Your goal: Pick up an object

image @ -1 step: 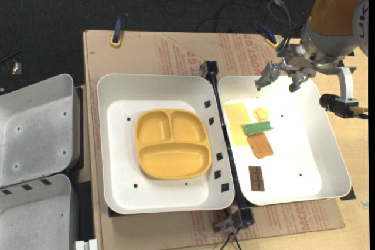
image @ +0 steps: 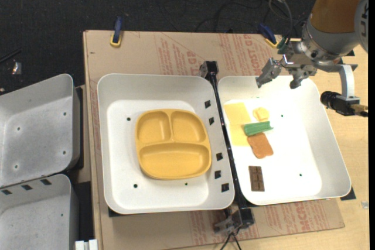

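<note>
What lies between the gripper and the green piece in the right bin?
In the camera view, bare white bin floor, then a small yellow block just above the green piece. The gripper hangs open over the bin's far edge.

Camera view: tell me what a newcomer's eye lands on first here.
The yellow divided plate in the middle of the left bin stands out most against the white. Next comes the cluster in the right bin: a pale yellow sheet, a green strip over an orange piece, and a brown block nearer the front. The gripper hangs open above that bin's far edge.
</note>
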{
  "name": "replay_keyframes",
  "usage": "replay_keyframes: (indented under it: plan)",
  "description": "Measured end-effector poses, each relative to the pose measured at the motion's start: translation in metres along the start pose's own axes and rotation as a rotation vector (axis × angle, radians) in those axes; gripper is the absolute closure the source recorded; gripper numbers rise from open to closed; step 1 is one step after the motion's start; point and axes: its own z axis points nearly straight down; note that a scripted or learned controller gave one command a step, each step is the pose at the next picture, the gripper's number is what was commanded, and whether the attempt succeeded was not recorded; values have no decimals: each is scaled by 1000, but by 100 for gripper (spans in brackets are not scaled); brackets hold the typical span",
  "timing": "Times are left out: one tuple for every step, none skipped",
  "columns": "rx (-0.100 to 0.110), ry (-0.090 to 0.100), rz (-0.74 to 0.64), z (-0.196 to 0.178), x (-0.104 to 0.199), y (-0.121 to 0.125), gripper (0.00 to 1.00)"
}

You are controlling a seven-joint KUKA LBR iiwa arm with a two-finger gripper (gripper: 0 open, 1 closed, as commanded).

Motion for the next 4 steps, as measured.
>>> replay_keyframes:
  plan:
    - [4,0,3,46,-7,-2,0]
    - [6,1,3,106,-14,-8,0]
    - [4,1,3,155,-21,-14,0]
    - [-2,0,3,142,-21,-12,100]
